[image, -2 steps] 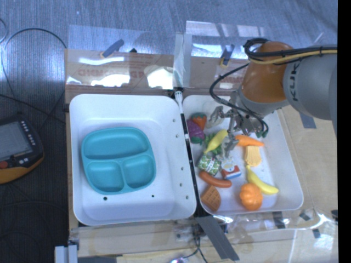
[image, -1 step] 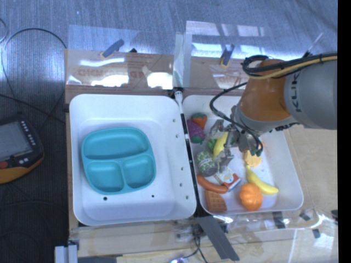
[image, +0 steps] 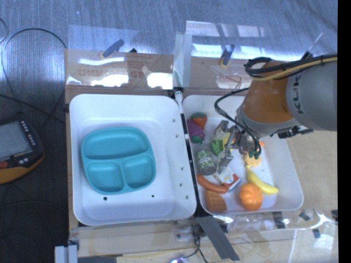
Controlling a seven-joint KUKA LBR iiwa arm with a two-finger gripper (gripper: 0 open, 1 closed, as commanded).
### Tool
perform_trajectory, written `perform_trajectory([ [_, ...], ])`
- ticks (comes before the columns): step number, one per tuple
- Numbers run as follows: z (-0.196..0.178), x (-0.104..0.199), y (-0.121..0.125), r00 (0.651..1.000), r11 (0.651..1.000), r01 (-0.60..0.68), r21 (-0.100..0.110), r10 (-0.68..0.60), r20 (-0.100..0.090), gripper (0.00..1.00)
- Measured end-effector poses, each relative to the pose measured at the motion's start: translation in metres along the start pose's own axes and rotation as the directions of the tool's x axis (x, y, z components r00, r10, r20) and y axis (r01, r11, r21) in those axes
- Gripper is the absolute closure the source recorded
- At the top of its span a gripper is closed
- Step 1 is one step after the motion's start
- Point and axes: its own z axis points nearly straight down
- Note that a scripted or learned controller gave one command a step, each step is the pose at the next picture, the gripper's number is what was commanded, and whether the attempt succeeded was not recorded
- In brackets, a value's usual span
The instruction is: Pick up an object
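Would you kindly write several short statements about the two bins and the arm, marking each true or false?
1. The teal divided tray lies in the left bin. True.
2. The orange sits at the far end of the right bin. False: it sits at the near end, beside the banana.
3. The claw is over the right bin, above the toy food. True.
4. The teal divided tray holds a hot dog. False: the hot dog lies in the right bin.
5. The arm is above the left bin. False: it reaches over the right bin.
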Motion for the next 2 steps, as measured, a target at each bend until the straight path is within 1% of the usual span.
perform_trajectory([
  [1, 0.0069, -0.0195, 0.0068, 0.974, 0.974, -0.226, 0.007, 0.226, -0.017, 0.0],
  [2, -0.0008, -0.021, 0.0079, 0.974, 0.975, -0.224, 0.008, 0.224, -0.015, 1.0],
])
